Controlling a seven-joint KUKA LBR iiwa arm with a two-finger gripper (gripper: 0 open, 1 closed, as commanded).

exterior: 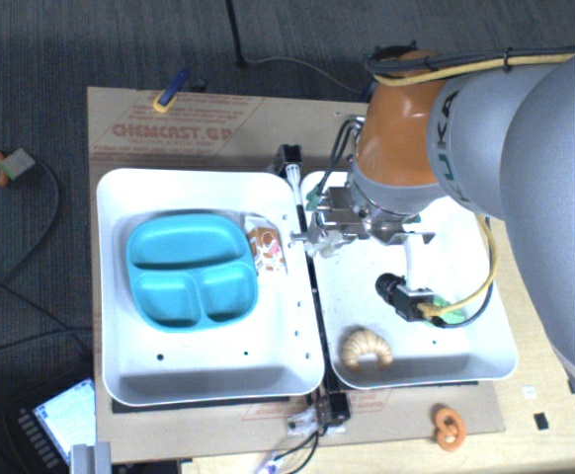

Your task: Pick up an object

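While the gripper (319, 237) hangs near the bins' shared wall, finger state indeterminable; it should centre over the croissant (366, 349) before descending.

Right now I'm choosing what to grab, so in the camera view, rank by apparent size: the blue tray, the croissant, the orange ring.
1. blue tray, largest by far
2. croissant
3. orange ring, smallest
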